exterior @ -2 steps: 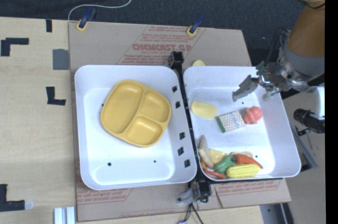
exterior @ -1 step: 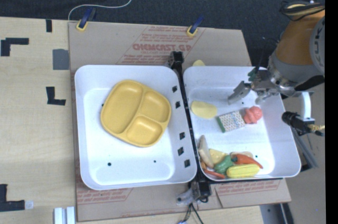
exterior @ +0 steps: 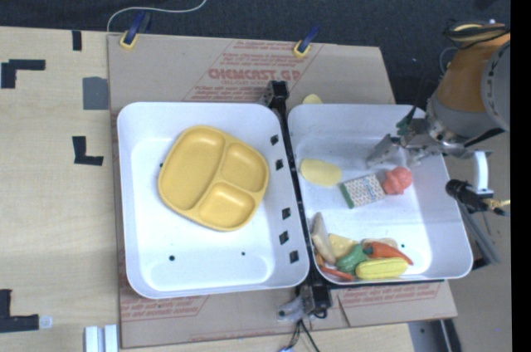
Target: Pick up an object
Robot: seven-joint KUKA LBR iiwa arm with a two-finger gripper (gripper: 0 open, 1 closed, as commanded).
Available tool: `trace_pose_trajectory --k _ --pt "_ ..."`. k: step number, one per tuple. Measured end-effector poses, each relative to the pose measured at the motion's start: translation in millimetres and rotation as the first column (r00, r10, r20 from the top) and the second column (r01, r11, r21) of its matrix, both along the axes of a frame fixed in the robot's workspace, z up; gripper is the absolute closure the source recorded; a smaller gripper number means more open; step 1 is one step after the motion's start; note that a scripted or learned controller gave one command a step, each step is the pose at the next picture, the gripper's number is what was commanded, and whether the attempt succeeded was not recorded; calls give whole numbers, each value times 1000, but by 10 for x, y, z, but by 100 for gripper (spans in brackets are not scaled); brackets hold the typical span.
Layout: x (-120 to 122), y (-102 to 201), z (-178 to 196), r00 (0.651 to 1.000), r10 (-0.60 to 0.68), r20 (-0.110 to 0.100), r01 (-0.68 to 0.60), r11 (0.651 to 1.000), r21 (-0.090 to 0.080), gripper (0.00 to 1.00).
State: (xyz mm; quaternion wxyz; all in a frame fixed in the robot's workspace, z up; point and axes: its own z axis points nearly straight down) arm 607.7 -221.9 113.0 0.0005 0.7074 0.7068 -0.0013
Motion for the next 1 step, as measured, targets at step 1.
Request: trace_pose_trajectory --k 1 --pt "-340 60 -209 1000 -2 25 2 1000 -3 0"
